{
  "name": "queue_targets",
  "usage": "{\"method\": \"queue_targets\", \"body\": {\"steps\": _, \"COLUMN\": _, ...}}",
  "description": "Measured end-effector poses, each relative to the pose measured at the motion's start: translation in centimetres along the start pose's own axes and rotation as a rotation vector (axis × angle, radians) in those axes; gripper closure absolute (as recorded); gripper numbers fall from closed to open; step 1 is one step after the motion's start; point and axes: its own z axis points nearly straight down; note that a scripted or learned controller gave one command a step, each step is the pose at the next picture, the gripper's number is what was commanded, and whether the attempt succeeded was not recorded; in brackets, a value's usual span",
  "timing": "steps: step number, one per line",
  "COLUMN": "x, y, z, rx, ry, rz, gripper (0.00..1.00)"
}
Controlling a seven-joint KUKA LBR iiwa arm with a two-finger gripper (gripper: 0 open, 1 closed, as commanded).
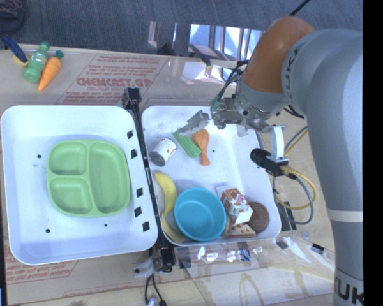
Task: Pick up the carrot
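Pincer (198,121) first: it hangs at the end of my grey arm over the far part of the right-hand shallow white bin (263,190), and whether it is apart or together I cannot tell from this slant; nothing shows clamped in it. Just beside its tip, a little nearer the camera, lies the small orange tapered plastic carrot (203,145), flat on the bin floor, with a green stalk-like piece (188,145) angled off its left side. I judge the step in hand to be the approach and descent, so I want to centre over the orange body, not the green piece, turn my wrist so I close across the carrot's narrow width, and go down far enough to catch it low, since a smooth tapered toy may squirt out if pinched near its thin end. The short white cylinder (163,150) lies near on the left, so I should come straight down and not sweep sideways. The yellow banana (166,190) and round blue bowl (200,213) sit well clear toward the front. A second orange carrot (49,72) rests on the cardboard outside both bins, well apart; I judge the near one my target.
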Motion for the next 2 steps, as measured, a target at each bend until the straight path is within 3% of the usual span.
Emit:
{"method": "queue_targets", "body": {"steps": 1, "x": -2.6, "y": 3.0, "z": 6.9, "rx": 0.001, "ry": -0.001, "rz": -0.024, "gripper": 0.00}}
{"method": "queue_targets", "body": {"steps": 2, "x": -4.6, "y": 4.2, "z": 10.1, "rx": -0.004, "ry": 0.002, "rz": 0.174, "gripper": 0.00}}
